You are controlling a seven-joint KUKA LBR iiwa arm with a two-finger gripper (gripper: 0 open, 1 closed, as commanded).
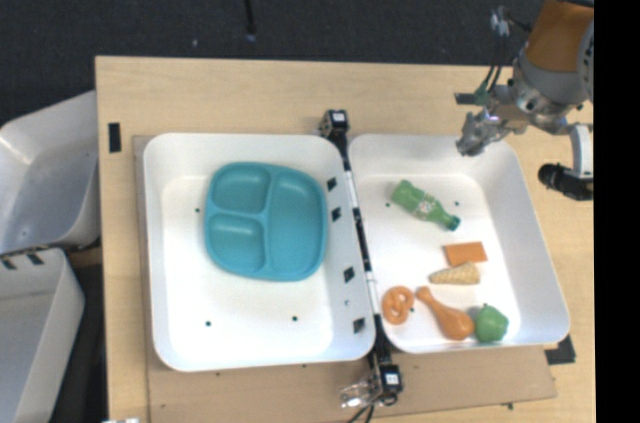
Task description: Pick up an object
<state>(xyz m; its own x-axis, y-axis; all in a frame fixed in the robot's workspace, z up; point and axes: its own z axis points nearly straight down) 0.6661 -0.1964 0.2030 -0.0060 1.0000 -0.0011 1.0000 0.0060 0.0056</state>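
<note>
The right bin [520, 201] holds several toy foods: a green bottle [423, 205] lying on its side, an orange wedge [465, 253], a beige cone-like piece [456, 276], an orange pretzel [397, 303], a drumstick [447, 314] and a green pepper [490, 323]. My gripper [474, 139] hangs over the bin's far right corner, well up and right of the bottle, with nothing seen in it. The arm [555, 41] comes in from the upper right.
The left bin [170, 311] carries a teal divided plate [267, 220]. A black-clipped divider [350, 231] runs between the bins. White containers [40, 181] stand off the bench at the left. Bare bench wood [250, 91] lies behind the bins.
</note>
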